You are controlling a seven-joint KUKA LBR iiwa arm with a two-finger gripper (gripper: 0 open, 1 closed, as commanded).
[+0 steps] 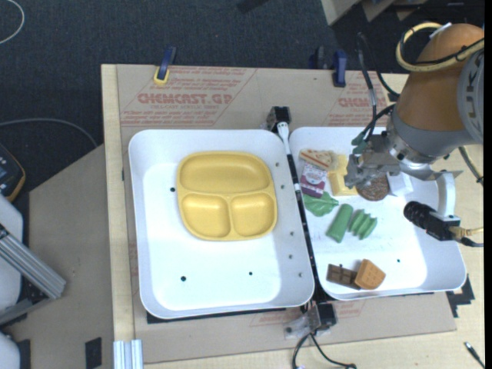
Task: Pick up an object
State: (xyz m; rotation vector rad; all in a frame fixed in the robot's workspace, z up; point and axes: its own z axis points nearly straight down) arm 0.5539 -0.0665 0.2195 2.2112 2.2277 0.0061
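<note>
2 white bins: left bin (154, 206) w/ 1 yellow tray (227, 193); right bin (438, 264) w/ approx. 7 food items (352, 224). Gripper (367, 174) low over these; finger state: cannot tell.

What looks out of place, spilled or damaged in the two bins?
Nothing stands out. The yellow divided plate lies flat in the left bin. In the right bin the toy food is loosely scattered but inside the walls: green pieces, a brown block and an orange piece. The gripper hangs over the far items.
</note>
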